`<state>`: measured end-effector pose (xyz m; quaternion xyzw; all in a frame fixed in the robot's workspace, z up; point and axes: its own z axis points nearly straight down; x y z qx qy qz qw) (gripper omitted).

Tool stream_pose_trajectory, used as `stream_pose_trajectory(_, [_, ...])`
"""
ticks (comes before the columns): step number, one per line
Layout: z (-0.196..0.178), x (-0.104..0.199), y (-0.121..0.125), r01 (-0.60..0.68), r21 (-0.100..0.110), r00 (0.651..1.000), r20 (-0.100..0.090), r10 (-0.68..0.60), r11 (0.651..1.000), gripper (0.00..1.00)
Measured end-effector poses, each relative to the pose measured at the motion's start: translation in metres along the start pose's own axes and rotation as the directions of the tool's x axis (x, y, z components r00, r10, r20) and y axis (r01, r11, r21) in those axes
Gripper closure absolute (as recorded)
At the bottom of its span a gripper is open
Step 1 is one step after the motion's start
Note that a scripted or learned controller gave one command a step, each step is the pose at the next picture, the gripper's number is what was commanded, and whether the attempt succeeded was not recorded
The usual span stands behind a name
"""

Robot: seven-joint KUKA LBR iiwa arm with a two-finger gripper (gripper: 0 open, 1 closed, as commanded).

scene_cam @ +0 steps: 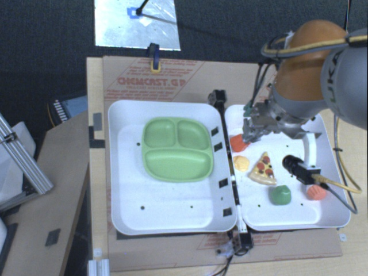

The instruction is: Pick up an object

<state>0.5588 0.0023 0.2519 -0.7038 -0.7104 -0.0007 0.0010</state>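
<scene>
My gripper (250, 133) hangs low over the upper left part of the right bin (330, 211). An orange-red piece (237, 143) lies just below and left of it, partly hidden by the gripper. A small yellow piece (241, 163) and a toy pizza slice (264, 169) lie near the bin's middle. Towards the bin's front are a green chunk (280, 195) and a salmon-red piece (315, 192). I see nothing lifted off the bin floor.
The left bin (126, 211) holds a green divided plate (176, 149). A ridge with black clips (225, 154) separates the two bins. The grey arm with its orange band (307, 50) reaches in from the upper right.
</scene>
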Motion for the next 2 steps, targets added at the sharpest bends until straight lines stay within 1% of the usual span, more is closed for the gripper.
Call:
stream_pose_trajectory(1, [0.02, 0.049, 0.009, -0.001, 0.0, 1.0, 0.0, 0.001, 1.0, 1.0])
stream_pose_trajectory(2, [0.033, 0.095, 0.02, 0.0, -0.001, 1.0, 0.001, 0.0, 1.0, 1.0])
